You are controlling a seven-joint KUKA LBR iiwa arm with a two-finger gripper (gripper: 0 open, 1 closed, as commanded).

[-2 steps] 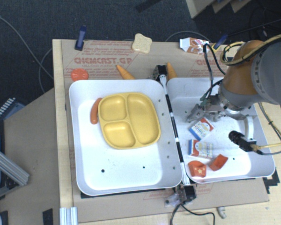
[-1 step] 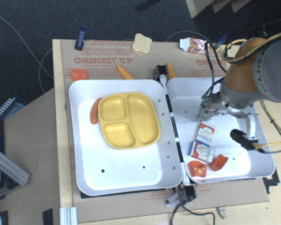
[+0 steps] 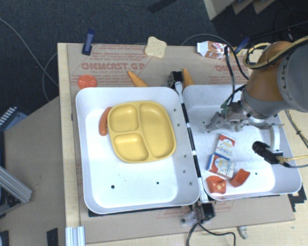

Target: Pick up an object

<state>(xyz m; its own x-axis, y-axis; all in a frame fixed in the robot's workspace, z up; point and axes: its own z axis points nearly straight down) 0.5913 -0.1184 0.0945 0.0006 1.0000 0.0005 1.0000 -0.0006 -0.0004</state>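
two bins (image 3: pixel 92 188); gripper (image 3: pixel 219 121) spread open, unladen, above carton (image 3: pixel 225 147), near divider edge.

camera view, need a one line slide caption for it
KUKA arm's gripper hovers in the right bin above small cartons; a yellow divided plate sits in the left bin.
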